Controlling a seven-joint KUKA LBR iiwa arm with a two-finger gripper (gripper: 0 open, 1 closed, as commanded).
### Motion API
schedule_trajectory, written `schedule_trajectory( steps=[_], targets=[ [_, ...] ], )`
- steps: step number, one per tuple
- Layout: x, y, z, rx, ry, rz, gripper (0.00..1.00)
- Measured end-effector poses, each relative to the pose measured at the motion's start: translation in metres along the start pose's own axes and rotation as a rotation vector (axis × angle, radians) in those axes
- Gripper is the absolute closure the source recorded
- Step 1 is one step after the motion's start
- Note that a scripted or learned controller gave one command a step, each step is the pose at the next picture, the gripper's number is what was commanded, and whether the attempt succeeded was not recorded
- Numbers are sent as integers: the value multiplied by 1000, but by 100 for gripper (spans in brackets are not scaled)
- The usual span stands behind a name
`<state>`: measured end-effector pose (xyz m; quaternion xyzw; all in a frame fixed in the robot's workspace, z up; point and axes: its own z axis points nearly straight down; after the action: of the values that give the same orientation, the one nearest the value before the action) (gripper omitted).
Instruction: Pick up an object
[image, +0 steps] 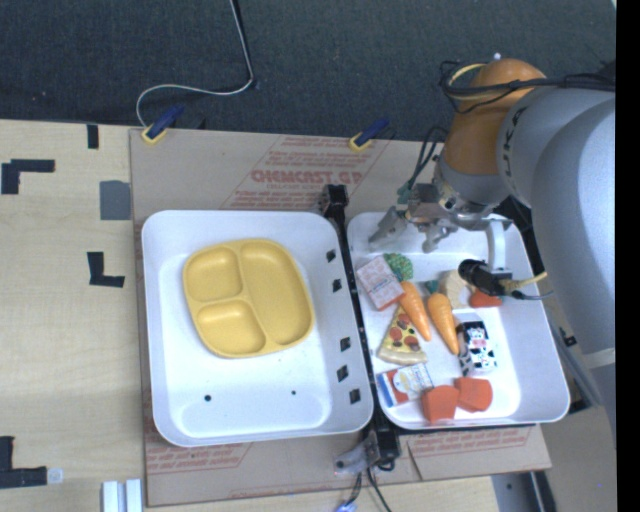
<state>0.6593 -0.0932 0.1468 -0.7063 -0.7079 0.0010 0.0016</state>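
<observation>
Two carrots (428, 315) visible in right bin (545, 400); end effector (412, 232) above, open, holding nothing.

A: What sits on the desk (60, 300)?

B: Two bins side by side, the left bin (160, 330) and the right bin (535, 380), touching along their inner edges. A cardboard sheet (290, 175) lies under both.

A: And inside them?

B: The left bin holds a divided plate (248, 297), nearer its rear. The right bin holds a heap: two carrots (430, 315) in the middle, a pizza slice (402, 338) to their left, a packet (378, 282) behind that, broccoli (400, 266) just beside the packet.

A: Toward the front?

B: A small carton (476, 346) right of the carrots, two blocks (458, 398) before it, a flat card (405, 382) to their left.

A: The gripper?

B: The gripper (412, 232) hangs over the right bin's rear, behind the broccoli
</observation>
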Motion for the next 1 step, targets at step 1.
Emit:
schedule_trajectory(
  steps=[1],
  targets=[
    [-3, -13, 56, -9, -4, 1, 0]
  ],
)
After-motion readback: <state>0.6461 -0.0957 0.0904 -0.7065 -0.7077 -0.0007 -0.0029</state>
